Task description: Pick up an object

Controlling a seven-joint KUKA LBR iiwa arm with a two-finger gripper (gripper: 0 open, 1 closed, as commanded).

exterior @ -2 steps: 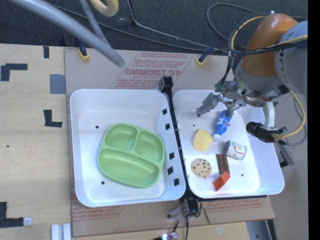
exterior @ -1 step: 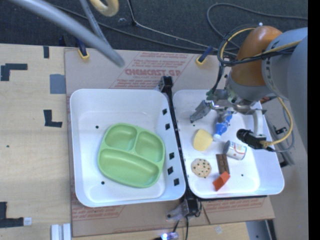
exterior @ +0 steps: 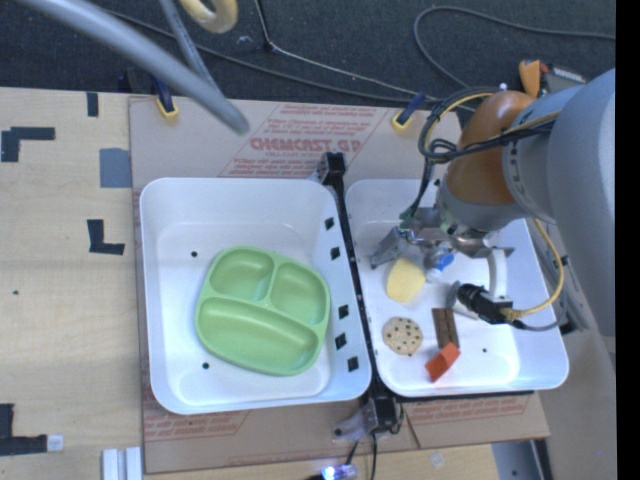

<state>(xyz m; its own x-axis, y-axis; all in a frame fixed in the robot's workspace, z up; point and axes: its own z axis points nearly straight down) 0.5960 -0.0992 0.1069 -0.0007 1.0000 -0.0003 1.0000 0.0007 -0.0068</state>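
In the right bin [exterior: 520, 363] lie a pale yellow rounded piece [exterior: 405, 281], a round brown cookie [exterior: 402, 336], a dark brown bar [exterior: 444, 324] and an orange-red block [exterior: 440, 362]. A small blue thing [exterior: 443, 262] shows just beside the yellow piece. My gripper [exterior: 420, 248] hangs low over the bin's back-left part, directly above the yellow piece and close to it. The grey arm with its orange band [exterior: 490, 158] reaches in from the right and hides the bin's back-right part. Nothing is visibly lifted.
The left bin [exterior: 160, 268] holds a green divided tray [exterior: 264, 310]. A black divider [exterior: 345, 268] runs between the two bins. Cables [exterior: 500, 308] trail from the wrist over the right bin. A grey pole [exterior: 130, 43] crosses the top left above the bench.
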